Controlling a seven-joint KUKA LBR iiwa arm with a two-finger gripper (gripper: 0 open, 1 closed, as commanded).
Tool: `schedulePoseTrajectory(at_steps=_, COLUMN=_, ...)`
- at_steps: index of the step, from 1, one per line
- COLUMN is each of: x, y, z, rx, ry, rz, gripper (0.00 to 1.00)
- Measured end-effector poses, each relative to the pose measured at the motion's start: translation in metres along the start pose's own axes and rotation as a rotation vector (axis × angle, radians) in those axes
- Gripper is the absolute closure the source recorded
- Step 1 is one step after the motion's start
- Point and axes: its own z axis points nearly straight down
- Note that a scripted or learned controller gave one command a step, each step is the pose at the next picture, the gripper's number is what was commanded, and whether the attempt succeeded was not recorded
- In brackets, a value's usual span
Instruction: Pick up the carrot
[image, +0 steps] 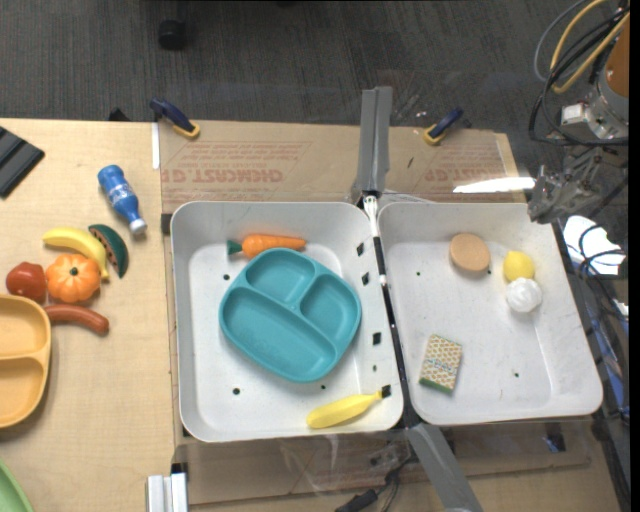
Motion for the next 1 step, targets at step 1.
schedulePoseTrajectory(at_steps=1, x=-0.0005, y=0.0007, z=0.0071, rx=-0.003, ry=0.0, rz=-0.043, gripper=1.0)
